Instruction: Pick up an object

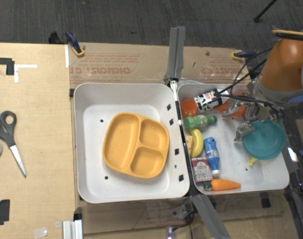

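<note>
Grey arm with orange band reaches into right white bin point(271, 180); gripper point(248, 126) hangs low beside teal round plastic bowl point(265, 141), finger state cannot tell. Along that bin's left side: black-white bottle point(207, 100), green bottle point(200, 121), yellow banana point(196, 142), blue bottle point(212, 156), red packet point(201, 170), orange carrot point(225, 185). Left white bin point(86, 183) holds yellow three-section plastic plate point(135, 145). Scissors point(11, 138) lie on tabletop point(32, 193).

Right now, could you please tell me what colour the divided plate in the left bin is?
The divided plate is yellow-orange, clearest in the camera view.
</note>
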